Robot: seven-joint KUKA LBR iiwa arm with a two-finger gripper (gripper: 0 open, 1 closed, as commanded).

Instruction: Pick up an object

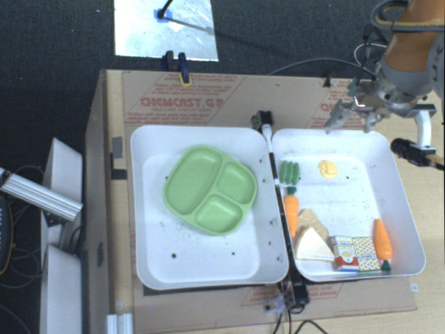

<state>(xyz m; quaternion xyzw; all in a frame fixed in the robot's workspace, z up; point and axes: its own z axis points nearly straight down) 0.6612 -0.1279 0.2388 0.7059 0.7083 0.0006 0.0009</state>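
**Toy food pieces wait in the right bin while the gripper hangs above its far edge**

Toy food fills the right bin (pixel 400 193), one of two shallow white bins side by side on a desk (pixel 208 96) covered with printed cardboard. Seen from the camera above, the pieces sit as follows. A small yellow round piece (pixel 328 168) lies alone near the far wall. A green bean pod cluster (pixel 289 172) rests by the divider, with a carrot (pixel 290 213) just below it. Nearer the front edge, a tan bread slice (pixel 312 223) and a pale cheese wedge (pixel 312 245) overlap. Beside them sit two small printed cartons (pixel 354 252), touching each other, and a second carrot (pixel 382 239) lies close to the right wall.

The left bin (pixel 153 249) holds a green divided plate (pixel 211 188).

The gripper (pixel 355 117), on the grey and orange arm (pixel 410 33), hovers over the far rim of the right bin, well apart from every piece. Its fingers look spread open, with nothing between them.

Judging by appearance, all pieces are light, rigid plastic, not fragile but likely smooth and slippery. The second carrot seems the easiest choice: close across its thicker middle, where the taper is least. The yellow piece stands clear of neighbours but looks flat and low, so harder to catch. The cartons offer flat sides, though they crowd together.
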